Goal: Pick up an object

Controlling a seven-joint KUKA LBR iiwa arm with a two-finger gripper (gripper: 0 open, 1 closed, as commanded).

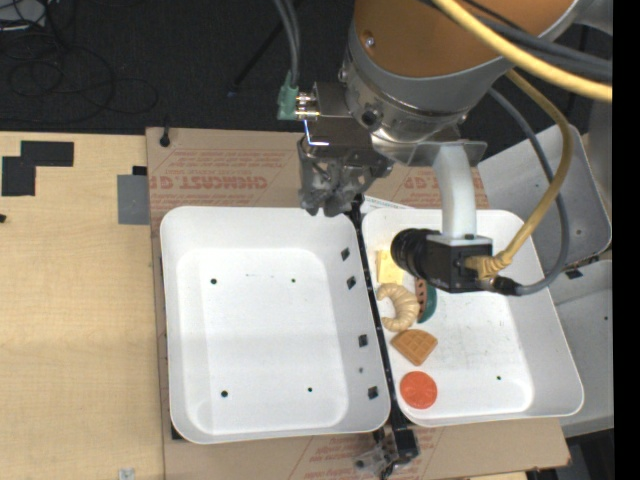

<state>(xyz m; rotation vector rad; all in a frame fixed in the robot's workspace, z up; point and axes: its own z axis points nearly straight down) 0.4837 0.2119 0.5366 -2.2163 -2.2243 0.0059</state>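
The right bin [520, 368] holds several small objects along its left side: a pale yellow piece [382, 265], a beige curved pastry-like object [400, 306], a dark teal item [430, 306] partly behind it, a tan waffle-textured piece [413, 345] and a red-orange disc [419, 389]. My gripper [333, 190] hangs above the back rims of the bins, near the divide between them, well behind the objects. Nothing is seen in it. The big grey and orange wrist covers the back of the right bin.
The left bin [190, 268] sits beside the right one, their rims touching. A black cylindrical unit [440, 258] with a yellow cable, on a white bracket, hangs over the right bin's back. Both bins rest on a brown board on the tan bench.
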